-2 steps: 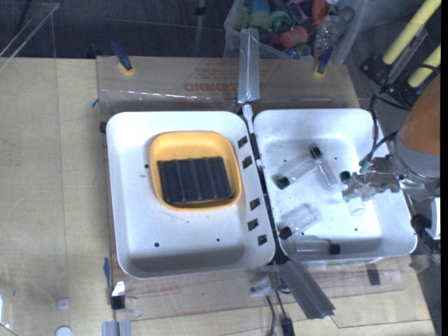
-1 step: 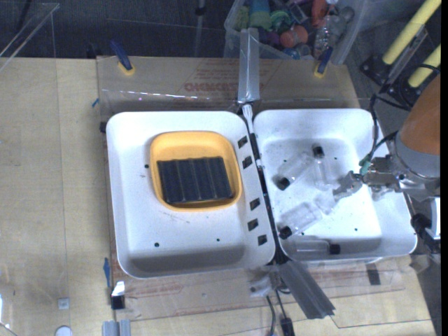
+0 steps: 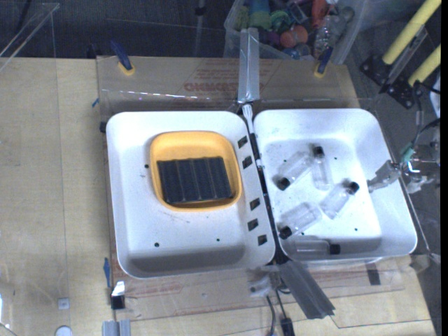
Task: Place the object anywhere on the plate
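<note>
- We see a yellow plate (image 3: 159, 148) in the left bin (image 3: 126, 187), bearing a dark ribbed object (image 3: 194, 180).
- Several clear vials (image 3: 294, 168) with black caps lie scattered in the right bin (image 3: 364, 128).
- The end effector (image 3: 409, 165) sits at the right bin's right rim; we cannot tell its state.

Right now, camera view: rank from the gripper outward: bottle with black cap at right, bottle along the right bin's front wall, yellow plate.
Gripper sits at the right bin's right rim.
1. Black-capped bottle, right side of the right bin, nearest.
2. Front-wall bottle, lying along that bin's near edge.
3. Yellow plate, in the left bin, farthest.
</note>
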